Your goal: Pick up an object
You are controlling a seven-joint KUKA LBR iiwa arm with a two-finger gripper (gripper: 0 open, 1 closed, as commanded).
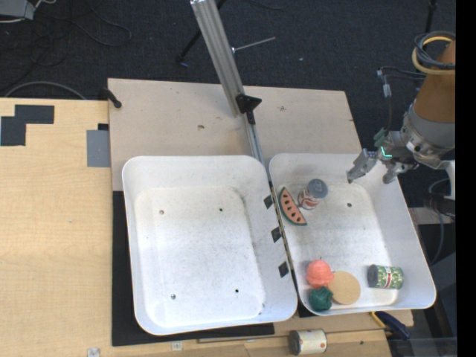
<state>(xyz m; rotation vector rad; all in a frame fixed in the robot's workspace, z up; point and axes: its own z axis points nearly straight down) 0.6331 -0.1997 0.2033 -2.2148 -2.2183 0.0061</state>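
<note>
Candidate objects are all found in the right bin (416, 236). A small can with a grey lid (313, 193) is seen near the bin's upper left, lying tilted, with a watermelon-slice toy (291, 207) just beside it on the left, close to the divider between the bins. A second cluster is grouped at the bin's lower edge: a pink-red round item (319, 272), a dark green item (321, 298) just below it and apparently touching, a tan disc (345, 288) touching both on their right, and a green can lying on its side (384, 277) a little apart to the right.

The gripper (377, 167) is seen above the right bin's upper-right corner, well apart from every object. Its two fingers are spread, with a clear gap between them; nothing is held between them. One finger (361, 166) is angled down-left over the bin rim. The grey wrist and orange band of the arm (435, 99) are seen at the right edge.

The left bin (141, 199) is shown with only dark specks on its floor. A slanted aluminium rail (221, 50) is mounted behind the bins, running from the top of the view down to the gap between them. A small cylindrical item (308, 341) is lying on the bench below the bins; what it is cannot be told.
</note>
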